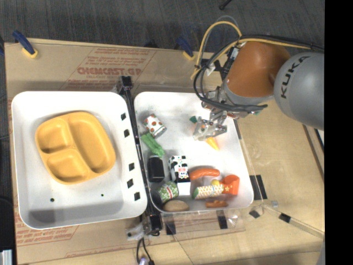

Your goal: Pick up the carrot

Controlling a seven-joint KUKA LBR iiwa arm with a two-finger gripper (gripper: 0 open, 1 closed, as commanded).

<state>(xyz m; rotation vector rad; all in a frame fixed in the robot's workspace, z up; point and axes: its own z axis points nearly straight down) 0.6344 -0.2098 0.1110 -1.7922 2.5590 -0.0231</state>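
The carrot (pixel 213 143) lies in the right bin (pixel 182 101) near its right wall. Its orange-yellow tip pokes out below the gripper (pixel 212 128), and its green top (pixel 194 118) shows on the gripper's left. The gripper is low, directly over the carrot's middle and hiding it. The grey arm with its orange band (pixel 251 68) reaches in from the upper right.
The right bin also holds a small can (pixel 155 126), a green vegetable (pixel 152 146), a black block (pixel 156 169), a cow-print box (pixel 177 167), a sausage (pixel 204 173) and several toys along the front wall. A yellow divided plate (pixel 74 146) sits in the left bin (pixel 33 203).
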